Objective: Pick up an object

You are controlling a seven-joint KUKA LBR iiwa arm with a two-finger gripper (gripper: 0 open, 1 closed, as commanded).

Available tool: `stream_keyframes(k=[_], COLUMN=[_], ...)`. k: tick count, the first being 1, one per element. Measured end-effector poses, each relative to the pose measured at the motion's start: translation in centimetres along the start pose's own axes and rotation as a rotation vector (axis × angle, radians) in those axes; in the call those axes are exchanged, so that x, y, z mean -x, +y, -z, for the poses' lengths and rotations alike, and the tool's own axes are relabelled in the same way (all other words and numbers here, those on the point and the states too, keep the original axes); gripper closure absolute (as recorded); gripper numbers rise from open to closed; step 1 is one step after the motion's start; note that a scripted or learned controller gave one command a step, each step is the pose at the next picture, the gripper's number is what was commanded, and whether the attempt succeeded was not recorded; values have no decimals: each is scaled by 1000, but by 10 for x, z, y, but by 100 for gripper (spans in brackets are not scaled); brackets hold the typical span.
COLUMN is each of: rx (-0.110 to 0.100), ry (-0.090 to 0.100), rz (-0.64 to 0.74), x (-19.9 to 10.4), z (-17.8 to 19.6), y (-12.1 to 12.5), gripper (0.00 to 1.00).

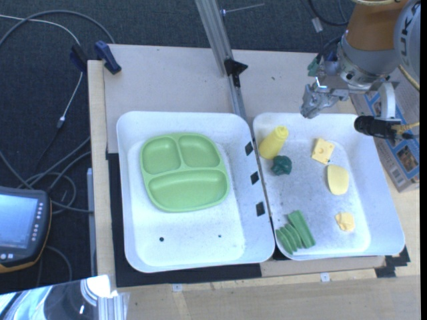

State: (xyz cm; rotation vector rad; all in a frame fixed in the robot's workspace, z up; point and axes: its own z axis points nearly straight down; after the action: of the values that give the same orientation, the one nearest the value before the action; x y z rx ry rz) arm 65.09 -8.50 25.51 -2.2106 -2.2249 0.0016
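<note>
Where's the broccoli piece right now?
The dark green broccoli lies in the right bin, near its upper left, just below the yellow bottle.

two white bins, one green divided plate, four yellow toys, two green toys

In the right bin the middle floor lies bare, ringed by a yellow bottle and green broccoli at upper left, a cheese wedge and yellow oval to the right, a small yellow lump at lower right and green pods at the bottom. The left bin is mostly taken up by a green tray, leaving open floor along its lower part. A metal pole slants down from the top of the frame to the gap between the bins, and the gripper hangs just above the right bin's upper rim.
</note>
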Motion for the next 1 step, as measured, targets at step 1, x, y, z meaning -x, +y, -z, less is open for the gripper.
stream_keyframes(k=[1], rx=[1], ry=[1], rz=[1], x=[-61], z=[-6], y=[-5], gripper=[100])
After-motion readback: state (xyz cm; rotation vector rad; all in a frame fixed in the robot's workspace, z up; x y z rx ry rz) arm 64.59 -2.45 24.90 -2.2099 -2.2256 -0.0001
